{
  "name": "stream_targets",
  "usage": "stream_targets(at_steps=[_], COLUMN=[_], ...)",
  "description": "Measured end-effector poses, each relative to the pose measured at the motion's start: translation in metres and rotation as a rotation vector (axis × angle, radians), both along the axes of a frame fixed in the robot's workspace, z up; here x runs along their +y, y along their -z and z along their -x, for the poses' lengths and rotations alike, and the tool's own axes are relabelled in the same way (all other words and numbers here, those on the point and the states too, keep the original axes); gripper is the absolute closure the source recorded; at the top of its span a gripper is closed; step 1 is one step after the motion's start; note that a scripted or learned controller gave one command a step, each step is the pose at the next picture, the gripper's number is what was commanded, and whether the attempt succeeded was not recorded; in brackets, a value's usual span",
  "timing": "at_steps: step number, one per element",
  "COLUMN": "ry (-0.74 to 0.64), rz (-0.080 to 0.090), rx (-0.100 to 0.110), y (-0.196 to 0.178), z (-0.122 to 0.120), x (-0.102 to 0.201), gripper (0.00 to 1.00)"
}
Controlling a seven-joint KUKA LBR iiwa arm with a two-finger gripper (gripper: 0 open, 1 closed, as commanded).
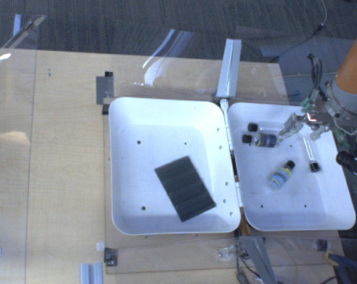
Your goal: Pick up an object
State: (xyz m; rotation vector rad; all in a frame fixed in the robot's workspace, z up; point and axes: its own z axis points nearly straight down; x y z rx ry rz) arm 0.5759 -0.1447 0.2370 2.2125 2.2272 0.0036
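Observation:
The right bin [344, 218] holds several small items. A clear bottle with a black cap [261, 139] lies near its back left, beside a loose black cap [252, 127]. A small bottle with a blue label [281, 176] lies in the middle, and a thin clear tube with a black end [310, 154] lies to its right. My gripper [304, 129] hangs over the back of this bin, just right of the clear bottle. It is open, fingers spread, with nothing between them. A dark ribbed rectangular pad [184, 188] lies in the left bin [125, 158].
The grey arm with its orange band [353, 70] comes in over the right bin's back right corner, trailing cables. A metal bracket [229, 70] stands behind the divide between the bins. Wooden bench top surrounds both bins.

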Motion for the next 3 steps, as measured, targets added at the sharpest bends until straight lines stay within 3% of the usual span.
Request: stream_targets(at_steps=[1,2,3], ry=[0.054,0.048,0.045], rz=[-0.001,0.000,0.001], rx=[0.001,-0.007,-0.010], y=[0.108,0.149,0.137], z=[-0.010,-0.048,-0.049], x=[0.019,-0.007,-0.007], gripper=[0.00,0.00,1.00])
